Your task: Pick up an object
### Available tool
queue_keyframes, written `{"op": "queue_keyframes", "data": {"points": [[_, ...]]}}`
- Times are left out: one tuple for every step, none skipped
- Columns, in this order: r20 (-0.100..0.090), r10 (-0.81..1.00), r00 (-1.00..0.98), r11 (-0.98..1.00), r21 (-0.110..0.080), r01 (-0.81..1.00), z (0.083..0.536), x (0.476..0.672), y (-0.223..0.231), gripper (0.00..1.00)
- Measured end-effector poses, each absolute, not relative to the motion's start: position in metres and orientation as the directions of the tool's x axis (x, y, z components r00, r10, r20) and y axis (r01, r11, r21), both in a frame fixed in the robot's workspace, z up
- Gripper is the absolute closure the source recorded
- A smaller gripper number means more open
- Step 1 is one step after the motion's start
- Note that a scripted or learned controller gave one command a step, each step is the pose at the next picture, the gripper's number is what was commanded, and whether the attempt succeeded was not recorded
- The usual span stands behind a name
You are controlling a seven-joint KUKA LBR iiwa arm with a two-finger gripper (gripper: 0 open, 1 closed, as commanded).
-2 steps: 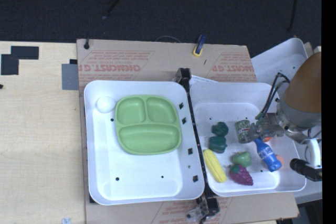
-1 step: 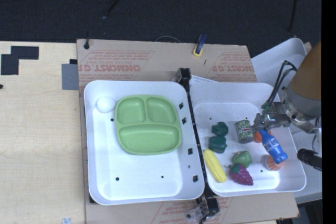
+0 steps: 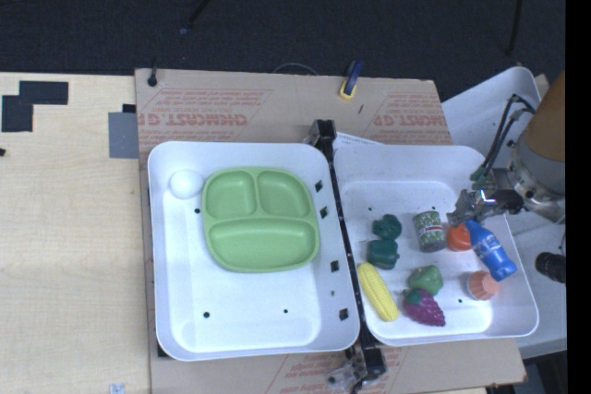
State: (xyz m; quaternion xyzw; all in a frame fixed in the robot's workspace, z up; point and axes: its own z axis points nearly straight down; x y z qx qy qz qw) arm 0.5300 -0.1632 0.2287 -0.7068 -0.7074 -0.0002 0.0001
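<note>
from above, we see the gripper (image 3: 468,206) low in the right bin (image 3: 406,169), by the can (image 3: 428,230), orange toy (image 3: 459,238) and blue bottle (image 3: 490,251). we cannot tell its opening or any hold. crowding risks a glancing miss. cardboard (image 3: 277,111) print reads, perhaps, "chemcast".

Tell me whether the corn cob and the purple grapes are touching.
Apart. The camera view shows a strip of white bin floor between the corn cob and the purple grapes.
</note>
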Motion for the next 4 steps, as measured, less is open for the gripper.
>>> {"op": "queue_keyframes", "data": {"points": [[0.002, 1.0, -0.003, 0.003, -0.003, 1.0, 0.219, 0.539, -0.111, 1.0], [0.002, 1.0, -0.002, 0.002, -0.004, 1.0, 0.217, 0.536, -0.077, 1.0], [0.001, 1.0, -0.001, 0.001, -0.001, 1.0, 0.237, 0.535, -0.078, 1.0], [0.0, 1.0, 0.002, -0.002, -0.004, 1.0, 0.222, 0.537, -0.09, 1.0]]}}
